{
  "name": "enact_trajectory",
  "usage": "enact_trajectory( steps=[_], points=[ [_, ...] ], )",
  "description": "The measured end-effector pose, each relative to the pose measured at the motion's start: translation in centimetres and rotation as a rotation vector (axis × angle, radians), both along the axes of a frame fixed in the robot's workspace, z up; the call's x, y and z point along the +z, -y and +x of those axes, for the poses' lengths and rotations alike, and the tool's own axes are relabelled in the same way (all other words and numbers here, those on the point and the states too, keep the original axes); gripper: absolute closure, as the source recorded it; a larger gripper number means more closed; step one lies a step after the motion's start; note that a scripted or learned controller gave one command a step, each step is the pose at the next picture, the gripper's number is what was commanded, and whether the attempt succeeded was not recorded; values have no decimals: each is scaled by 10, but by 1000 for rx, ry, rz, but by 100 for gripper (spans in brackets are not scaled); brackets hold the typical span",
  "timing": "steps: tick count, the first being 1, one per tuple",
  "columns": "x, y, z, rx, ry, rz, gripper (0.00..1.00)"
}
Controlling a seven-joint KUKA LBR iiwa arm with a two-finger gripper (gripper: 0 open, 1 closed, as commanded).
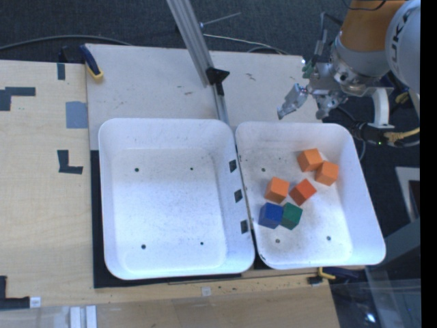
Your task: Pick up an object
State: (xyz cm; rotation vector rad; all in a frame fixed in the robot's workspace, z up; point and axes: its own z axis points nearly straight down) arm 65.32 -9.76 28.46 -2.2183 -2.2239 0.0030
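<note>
1. On the bench [157, 94] we see two white bins side by side: the left bin [116, 142] and the right bin [355, 244], their inner rims touching.
2. Above the right bin's far edge we see the arm [379, 26], grey with an orange band, reaching in from the right.
3. Leaning across the bench toward the gap between the bins, we find a metal rail [191, 29] with a black clip low on it.
4. At the arm's end we see the gripper [295, 102] hanging over the bench just beyond the right bin's far rim; we cannot tell how far apart its fingers stand, and we see nothing held in it.
5. Within the right bin we count six cubes, all well apart from the gripper: two orange cubes [309, 159] [327, 173] touching near the far side, two more orange cubes [276, 189] [302, 191] close together at the middle, then a blue cube [270, 215] and a green cube [291, 216] touching each other just nearer to us.
</note>
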Motion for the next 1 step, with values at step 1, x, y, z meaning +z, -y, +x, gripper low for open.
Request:
enact_trajectory(
  steps=[1],
  points=[
    [63, -40, 18, 4, 9, 2, 0]
  ],
)
